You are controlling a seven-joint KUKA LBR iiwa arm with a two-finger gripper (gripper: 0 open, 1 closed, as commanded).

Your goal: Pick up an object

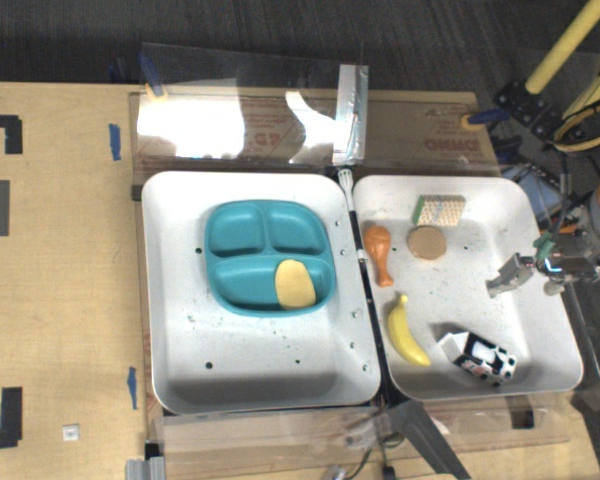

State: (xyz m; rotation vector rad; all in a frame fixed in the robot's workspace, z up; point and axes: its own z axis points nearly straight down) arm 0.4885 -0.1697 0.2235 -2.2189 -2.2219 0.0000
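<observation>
I see the divided tray (250,253) inside the left bin (180,358). In the right bin (540,363), the banana (407,334) lies lower left, the gripper (510,273) at right.

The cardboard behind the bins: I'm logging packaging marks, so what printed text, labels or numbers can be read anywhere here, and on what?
Cardboard behind the right bin: reddish print, too blurred to read.
Cardboard behind the left bin: reddish print, washed out by glare, unreadable.
Black-and-white object: no legible text.
</observation>
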